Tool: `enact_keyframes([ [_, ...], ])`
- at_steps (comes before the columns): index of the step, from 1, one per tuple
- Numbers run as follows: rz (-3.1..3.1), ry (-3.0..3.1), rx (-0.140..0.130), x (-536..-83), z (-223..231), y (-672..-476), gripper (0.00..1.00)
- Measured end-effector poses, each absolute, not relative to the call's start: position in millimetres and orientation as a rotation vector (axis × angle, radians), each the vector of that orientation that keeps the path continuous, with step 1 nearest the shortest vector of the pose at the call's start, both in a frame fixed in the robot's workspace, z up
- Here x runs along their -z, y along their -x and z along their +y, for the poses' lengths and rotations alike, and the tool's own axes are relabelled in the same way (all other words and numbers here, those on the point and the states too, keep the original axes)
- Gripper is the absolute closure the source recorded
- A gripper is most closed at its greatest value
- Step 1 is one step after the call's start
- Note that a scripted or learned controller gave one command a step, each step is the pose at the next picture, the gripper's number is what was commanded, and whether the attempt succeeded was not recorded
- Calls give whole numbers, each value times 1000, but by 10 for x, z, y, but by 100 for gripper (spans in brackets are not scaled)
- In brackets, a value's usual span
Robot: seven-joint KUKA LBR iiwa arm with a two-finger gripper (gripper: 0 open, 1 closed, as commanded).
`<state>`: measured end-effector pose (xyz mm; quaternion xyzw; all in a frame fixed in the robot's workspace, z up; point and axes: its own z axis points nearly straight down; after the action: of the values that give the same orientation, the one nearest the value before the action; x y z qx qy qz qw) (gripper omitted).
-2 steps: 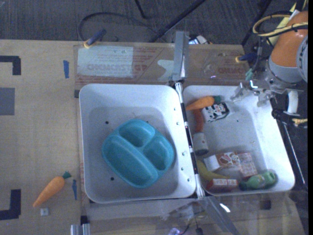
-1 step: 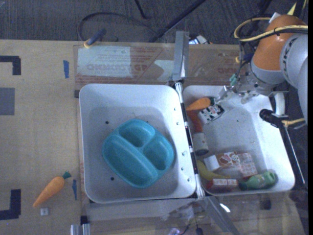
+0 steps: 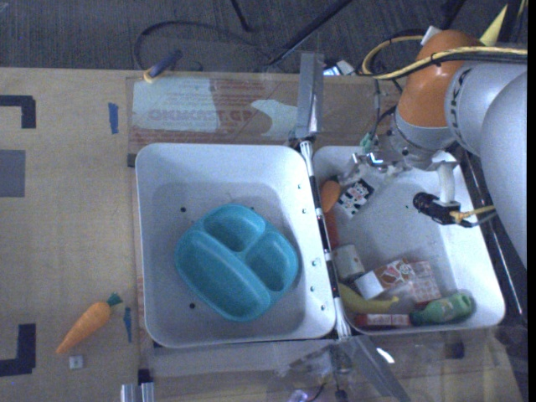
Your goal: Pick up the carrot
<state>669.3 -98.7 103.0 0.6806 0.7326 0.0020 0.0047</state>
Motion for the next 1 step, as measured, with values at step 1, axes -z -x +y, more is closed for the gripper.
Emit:
enact_keyframes([
  [1, 2321, -2119, -1, -1856, -231, -6023, 0],
])
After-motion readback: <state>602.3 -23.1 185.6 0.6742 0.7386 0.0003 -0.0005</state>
